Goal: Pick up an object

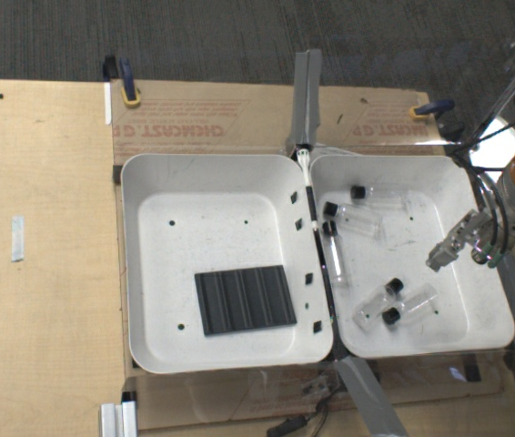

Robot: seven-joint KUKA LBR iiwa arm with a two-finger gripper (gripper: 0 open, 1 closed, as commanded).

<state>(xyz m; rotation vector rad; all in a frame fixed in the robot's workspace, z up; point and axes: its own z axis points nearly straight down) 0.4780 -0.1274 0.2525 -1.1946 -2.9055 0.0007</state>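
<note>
In the right bin [476,335] lie several clear plastic vials with black caps. One vial [363,218] rests near the bin's upper left, with another black cap [358,192] just above it. A long thin tube [335,258] lies along the left wall. Two more vials [412,304] lie close together near the front, with caps [390,316] pointing left. My gripper [439,259] hangs over the right side of this bin, tilted down toward the left, a short way up and right of the front vials. Nothing shows in its grasp.
The left bin [148,208] holds a black ribbed rectangular pad [244,299] near its front. A grey divider post [307,98] stands between the bins at the back. Clamps [128,85] hold cardboard behind the bins. Cables [499,130] run at the far right.
</note>
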